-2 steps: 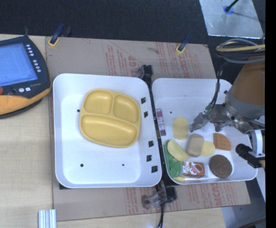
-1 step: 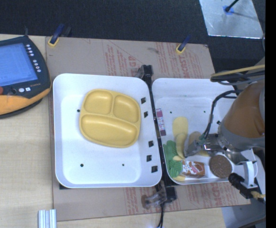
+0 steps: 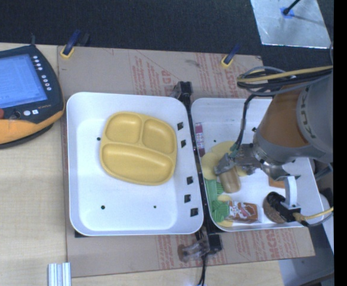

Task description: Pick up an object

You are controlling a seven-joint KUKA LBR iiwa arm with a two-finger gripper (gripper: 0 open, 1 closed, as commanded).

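My gripper (image 3: 228, 170) is down inside the right bin (image 3: 221, 113), near its left side, with the grey arm and its orange band (image 3: 284, 121) reaching in from the right. It hangs over a pale yellow object (image 3: 211, 158) that is partly hidden beneath it. A green item (image 3: 213, 190) lies just below the gripper. A red and white snack packet (image 3: 242, 211) rests at the bin's front edge. A thin pink and white tube (image 3: 198, 137) lies along the bin's left wall.
The left bin (image 3: 84, 189) holds a yellow divided plate (image 3: 139, 147) in its upper middle. A control pendant with a blue screen (image 3: 15, 94) sits on the bench at the far left. Black clips (image 3: 184, 90) join the two bins.
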